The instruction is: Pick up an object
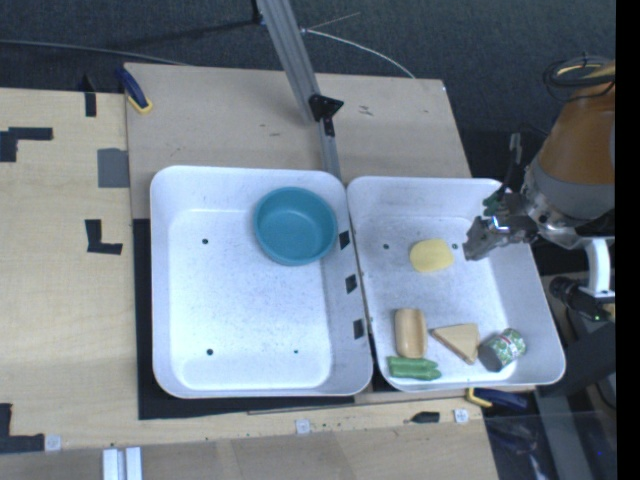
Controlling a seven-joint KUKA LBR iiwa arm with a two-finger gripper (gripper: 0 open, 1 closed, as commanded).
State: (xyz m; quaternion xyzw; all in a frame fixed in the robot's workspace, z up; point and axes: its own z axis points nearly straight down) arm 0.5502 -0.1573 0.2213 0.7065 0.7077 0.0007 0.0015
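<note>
The counter (60, 268) of pale wood carries two shallow white bins side by side. The left bin (190, 348) holds a blue bowl (295, 225) near its far right corner, standing upright with its opening up. The right bin (455, 193) holds five smaller things. The grey arm (580, 168) reaches in over the right bin's right edge, its upper part cut off by the frame.

The pincer (476, 245) hangs over the right bin near its right edge, toward the far half. It is dark and small against the bin, and whether it is spread or closed cannot be told; nothing can be seen between its tips. Just to its left, close but apart from it, lies a yellow rounded object (432, 256), slightly wider than deep, its long axis running left to right across the bin.

Along the near edge of the right bin lie the rest, well apart from the pincer. A tan block (409, 331) lies with its long axis running near to far. A tan wedge (458, 341) beside it points its narrow end left toward the block. A crumpled green-and-grey object (502, 349) sits in the near right corner; its shape is hard to make out. A green elongated object (414, 369) lies at the block's near end, long axis left to right.
</note>
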